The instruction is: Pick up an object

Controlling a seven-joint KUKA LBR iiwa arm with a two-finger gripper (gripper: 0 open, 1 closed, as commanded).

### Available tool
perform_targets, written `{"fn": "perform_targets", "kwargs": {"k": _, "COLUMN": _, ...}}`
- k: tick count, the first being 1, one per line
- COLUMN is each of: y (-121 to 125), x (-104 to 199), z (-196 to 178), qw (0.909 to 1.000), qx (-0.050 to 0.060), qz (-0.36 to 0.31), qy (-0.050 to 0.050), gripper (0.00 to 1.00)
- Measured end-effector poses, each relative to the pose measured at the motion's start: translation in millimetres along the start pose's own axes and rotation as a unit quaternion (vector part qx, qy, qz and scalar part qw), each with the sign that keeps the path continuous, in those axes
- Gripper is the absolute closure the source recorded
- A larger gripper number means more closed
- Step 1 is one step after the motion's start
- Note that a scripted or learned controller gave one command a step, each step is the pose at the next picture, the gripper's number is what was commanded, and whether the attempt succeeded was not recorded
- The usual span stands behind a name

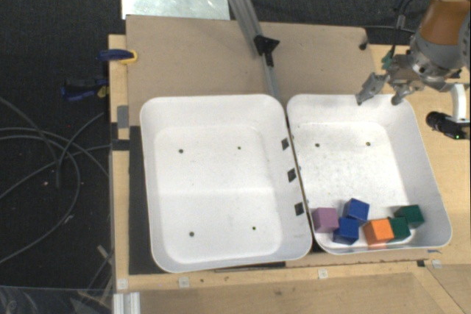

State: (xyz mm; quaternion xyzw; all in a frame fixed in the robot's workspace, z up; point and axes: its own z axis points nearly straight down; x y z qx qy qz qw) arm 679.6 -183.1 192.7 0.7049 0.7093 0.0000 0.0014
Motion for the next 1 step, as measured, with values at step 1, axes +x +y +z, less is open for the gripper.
{"fn": "perform_targets", "kwargs": {"k": 1, "y": 1.2, "x": -0.1, "z": -12.3, "qw": 1.0000, "qx": -0.002, "qz": -0.002, "qy": -0.001, "gripper": 1.00}}
